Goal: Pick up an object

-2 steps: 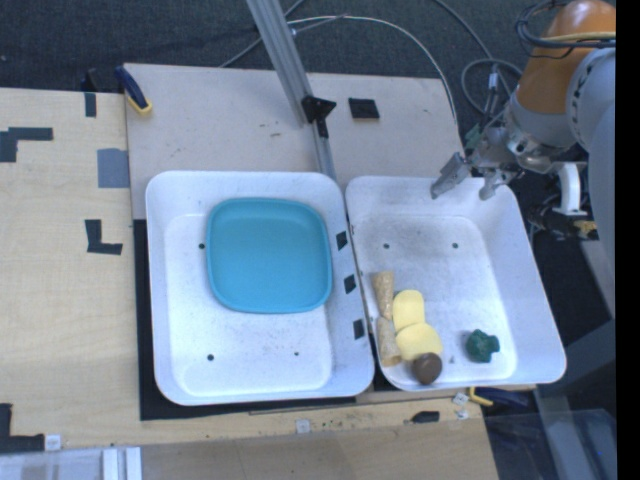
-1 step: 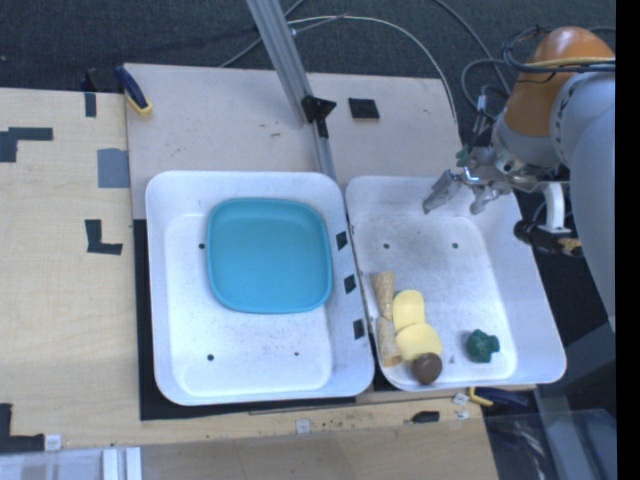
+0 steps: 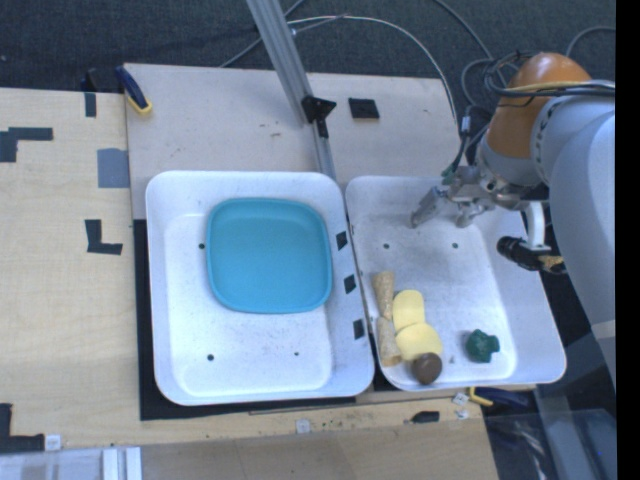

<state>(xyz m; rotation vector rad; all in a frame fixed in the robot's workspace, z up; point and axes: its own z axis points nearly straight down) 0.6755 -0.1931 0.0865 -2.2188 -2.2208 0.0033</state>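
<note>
Lowest in the right bin (image 3: pixel 520 368), the brown ball (image 3: pixel 427 368) looks light and slippery, best pinched across its middle, while the gripper (image 3: pixel 446 211) hangs with jaws spread at upper right.

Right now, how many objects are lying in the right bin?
4, all near its front edge: a tan stick along the left wall, a yellow block beside it, a brown ball just below, a green object apart. Smaller ones may be hidden.

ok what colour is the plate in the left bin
Light blue, a plain turquoise shade with no pattern. The plate shows best in the camera view, lying flat in the left bin.
</note>
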